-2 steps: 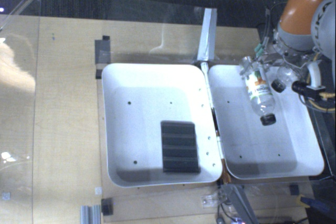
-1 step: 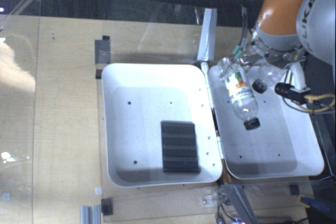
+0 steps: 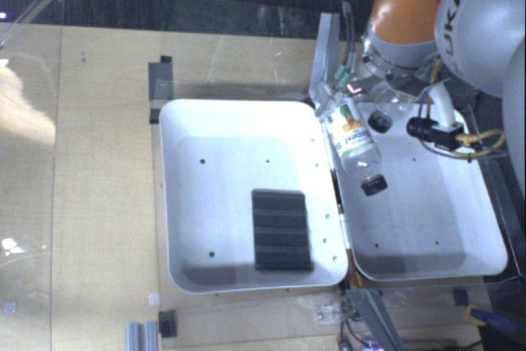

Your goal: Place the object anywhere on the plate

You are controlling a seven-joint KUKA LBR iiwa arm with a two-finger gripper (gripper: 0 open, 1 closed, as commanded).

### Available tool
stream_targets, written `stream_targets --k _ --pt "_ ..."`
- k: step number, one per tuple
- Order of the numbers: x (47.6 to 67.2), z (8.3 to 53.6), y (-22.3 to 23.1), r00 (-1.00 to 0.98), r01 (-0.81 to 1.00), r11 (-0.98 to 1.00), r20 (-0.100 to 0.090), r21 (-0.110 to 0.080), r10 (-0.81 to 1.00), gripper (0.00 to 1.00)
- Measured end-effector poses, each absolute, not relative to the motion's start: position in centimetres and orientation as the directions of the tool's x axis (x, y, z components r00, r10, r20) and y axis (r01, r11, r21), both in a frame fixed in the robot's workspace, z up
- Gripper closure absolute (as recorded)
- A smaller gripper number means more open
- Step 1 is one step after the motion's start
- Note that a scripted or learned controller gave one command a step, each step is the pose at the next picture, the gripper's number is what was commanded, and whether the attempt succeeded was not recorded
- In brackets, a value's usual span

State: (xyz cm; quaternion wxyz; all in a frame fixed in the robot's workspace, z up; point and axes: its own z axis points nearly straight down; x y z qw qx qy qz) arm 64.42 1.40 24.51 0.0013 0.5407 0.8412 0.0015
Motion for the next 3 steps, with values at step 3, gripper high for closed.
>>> stream_targets --k 3 --pt "48.8 27.5 12.6 -0.864 0.504 0.864 -0.003 0.005 0.504 1.00"
